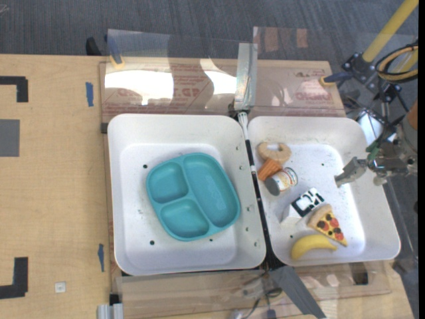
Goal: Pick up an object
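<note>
Two shallow white bins sit side by side on the bench. The left bin (123, 178) holds a teal divided plate (192, 196), lying flat near its centre. The right bin (378, 224) holds the loose objects: a bagel (275, 152) at about 11 o'clock from the bin's middle, a carrot (267, 169) just below it and touching a small can (281, 180) lying on its side, a black-and-white block (308, 201) near the middle, a pizza slice (327, 224) at about 5 o'clock, and a banana (312, 246) just beside the slice at 6 o'clock. The gripper (350, 172) hangs over the bin's 3 o'clock side, apart from every object — nothing sits between its fingers, though whether they are spread or closed I cannot tell.
</note>
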`<state>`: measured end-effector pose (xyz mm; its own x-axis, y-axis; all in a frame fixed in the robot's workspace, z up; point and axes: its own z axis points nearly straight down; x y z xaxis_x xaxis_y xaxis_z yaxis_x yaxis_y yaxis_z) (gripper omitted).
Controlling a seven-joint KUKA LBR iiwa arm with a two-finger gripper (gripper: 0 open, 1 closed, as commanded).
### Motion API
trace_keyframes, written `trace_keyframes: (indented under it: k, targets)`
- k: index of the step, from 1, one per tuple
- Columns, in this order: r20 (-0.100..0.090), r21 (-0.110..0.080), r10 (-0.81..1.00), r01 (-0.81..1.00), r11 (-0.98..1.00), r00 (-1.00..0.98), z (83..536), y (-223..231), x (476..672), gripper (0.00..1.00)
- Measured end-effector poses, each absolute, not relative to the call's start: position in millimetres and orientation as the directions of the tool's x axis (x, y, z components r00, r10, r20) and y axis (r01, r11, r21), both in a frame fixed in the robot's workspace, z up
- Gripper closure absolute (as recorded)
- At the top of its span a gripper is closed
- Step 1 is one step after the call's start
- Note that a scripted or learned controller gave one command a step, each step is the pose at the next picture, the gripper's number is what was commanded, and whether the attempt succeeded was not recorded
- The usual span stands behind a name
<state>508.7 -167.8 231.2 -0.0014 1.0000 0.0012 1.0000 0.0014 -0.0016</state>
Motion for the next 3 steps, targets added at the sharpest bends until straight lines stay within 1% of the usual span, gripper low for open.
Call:
trace_keyframes:
  k: [1,2,3]
  targets:
    - [0.004,-0.007,1.0,1.0,0.009,-0.009,182,-79,553.8,0.0]
    - [-0.001,0.008,1.0,1.0,0.0,0.0,88,-104,533.8,0.0]
    - [-0.003,0.014,1.0,1.0,-0.001,0.001,100,-104,535.6,1.0]
